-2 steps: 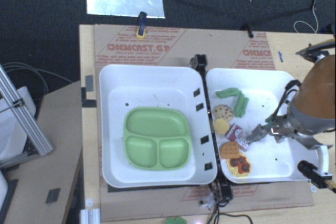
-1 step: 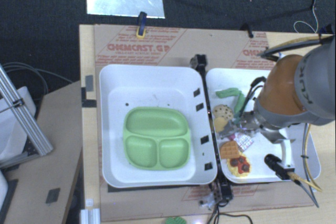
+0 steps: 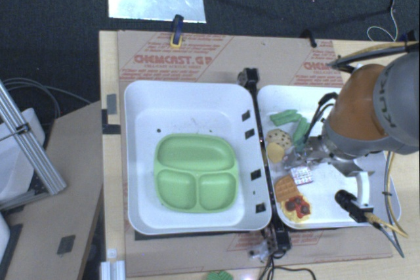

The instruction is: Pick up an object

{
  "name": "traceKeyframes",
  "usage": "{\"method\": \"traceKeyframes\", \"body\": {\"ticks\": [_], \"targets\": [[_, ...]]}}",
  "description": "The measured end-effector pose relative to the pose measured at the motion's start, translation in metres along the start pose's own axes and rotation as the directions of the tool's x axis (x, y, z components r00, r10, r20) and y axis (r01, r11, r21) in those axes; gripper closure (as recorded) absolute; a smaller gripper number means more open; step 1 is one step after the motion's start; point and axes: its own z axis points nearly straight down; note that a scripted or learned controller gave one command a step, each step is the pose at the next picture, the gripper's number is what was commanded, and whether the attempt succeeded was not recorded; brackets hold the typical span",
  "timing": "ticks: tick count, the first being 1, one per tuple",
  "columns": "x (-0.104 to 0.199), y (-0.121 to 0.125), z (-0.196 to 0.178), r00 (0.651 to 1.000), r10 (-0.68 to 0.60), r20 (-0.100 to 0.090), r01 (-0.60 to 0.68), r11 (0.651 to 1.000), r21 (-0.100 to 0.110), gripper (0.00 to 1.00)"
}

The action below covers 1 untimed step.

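1. The grey KUKA arm with the orange band (image 3: 359,101) is reaching in from the right, its wrist hanging low over the right shallow white bin (image 3: 328,94).
2. The two-finger gripper (image 3: 300,155) is sitting down among the small objects at the left side of that bin; from this angle I cannot tell how it is set, as the wrist and clutter are blocking it.
3. Candidate objects are lying in a cluster along the right bin's left wall: green bean-shaped plastic pieces (image 3: 283,117) toward the back, a pale speckled cookie-like round (image 3: 279,138) just in front of them, and a small checked silver-grey packet (image 3: 301,176) near the gripper.
4. Nearest the front wall, a tan waffle-like piece (image 3: 286,187) is touching a yellow piece with a red and dark topping (image 3: 298,208).
5. A light green three-compartment plastic tray (image 3: 195,172) is resting in the left shallow white bin (image 3: 141,141).
6. No object is visibly lifting off the bin floor.
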Motion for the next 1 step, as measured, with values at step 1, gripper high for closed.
{"method": "traceKeyframes", "body": {"ticks": [1], "targets": [[0.0706,-0.02,-0.0871,1.0,-0.009,-0.003,0.009,1.0,-0.006,1.0]]}}
